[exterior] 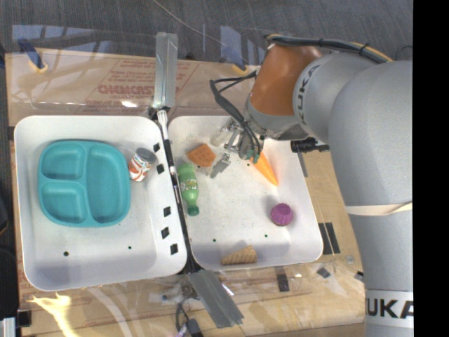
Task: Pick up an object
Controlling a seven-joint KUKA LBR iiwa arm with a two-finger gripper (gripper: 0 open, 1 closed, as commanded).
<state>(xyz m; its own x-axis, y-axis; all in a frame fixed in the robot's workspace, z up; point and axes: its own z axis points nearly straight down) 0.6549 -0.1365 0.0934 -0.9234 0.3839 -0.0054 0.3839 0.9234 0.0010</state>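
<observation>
My gripper (231, 148) hangs over the upper middle of the right bin (210, 248), its metal fingers (223, 161) pointing down and left. Just left of the fingertips lies an orange-brown cracker-like piece (201, 155). An orange carrot-shaped wedge (266, 169) lies right of the gripper, partly under the wrist. A green bottle (188, 187) lies along the bin's left wall. A purple round object (282, 214) sits at the right, and a tan waffle cone piece (239, 256) lies near the front wall. Nothing shows between the fingers.
The left bin (42, 265) holds a teal divided plate (84, 182) and a small orange-and-white can (141, 164) near its right wall. A black-marked divider (170, 195) runs between the bins. The grey arm (365, 118) covers the bench's right side.
</observation>
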